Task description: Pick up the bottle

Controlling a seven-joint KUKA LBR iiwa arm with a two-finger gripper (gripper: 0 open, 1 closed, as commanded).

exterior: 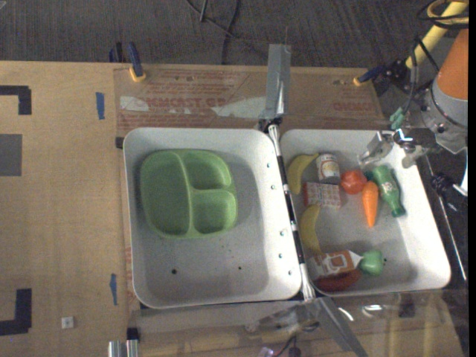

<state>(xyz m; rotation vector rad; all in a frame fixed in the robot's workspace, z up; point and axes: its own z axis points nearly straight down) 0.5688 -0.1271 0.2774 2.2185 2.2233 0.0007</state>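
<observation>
Camera view looks down on 2 white bins. Near the right bin's (pixel 439 262) far right side, the green bottle (pixel 389 190) lies beside an orange carrot (pixel 370 203) and a tomato (pixel 352 181). Just above the bottle's cap end hangs the gripper (pixel 387 149); whether it is spread or pressed together, I cannot tell. A green divided plate (pixel 189 193) sits in the left bin (pixel 223 274).

Probably a robotics lab: a plywood bench (pixel 59 199) with blue tape marks (pixel 100 105), clamps (pixel 135 59) at its far edge, loose cables (pixel 216 6) on the dark carpet (pixel 335 13), and toy food (pixel 370 203) in the right bin (pixel 431 259).
</observation>
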